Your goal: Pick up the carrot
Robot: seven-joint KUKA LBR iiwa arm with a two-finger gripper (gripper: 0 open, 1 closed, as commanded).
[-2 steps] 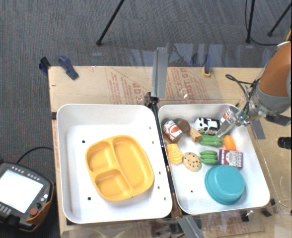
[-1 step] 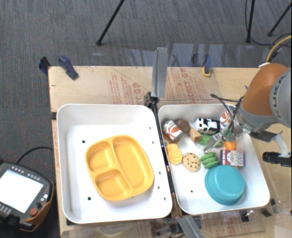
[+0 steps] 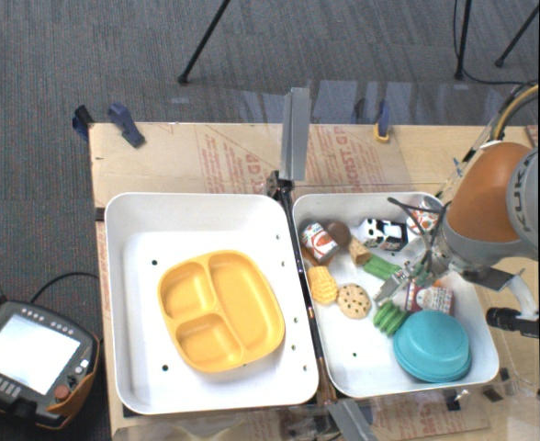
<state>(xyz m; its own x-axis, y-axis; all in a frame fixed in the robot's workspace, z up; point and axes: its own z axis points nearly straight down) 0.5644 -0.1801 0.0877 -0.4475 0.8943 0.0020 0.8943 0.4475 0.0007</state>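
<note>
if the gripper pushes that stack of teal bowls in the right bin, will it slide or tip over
The teal bowls look wide, low and nested, so they would probably slide rather than tip. They appear to be smooth plastic, likely light and a bit slippery. They sit near the right bin's corner, so its wall may stop them soon.

The arm (image 3: pixel 490 211) is showing a rounded orange band above a grey wrist, with thin dark cables running beside the band.
</note>
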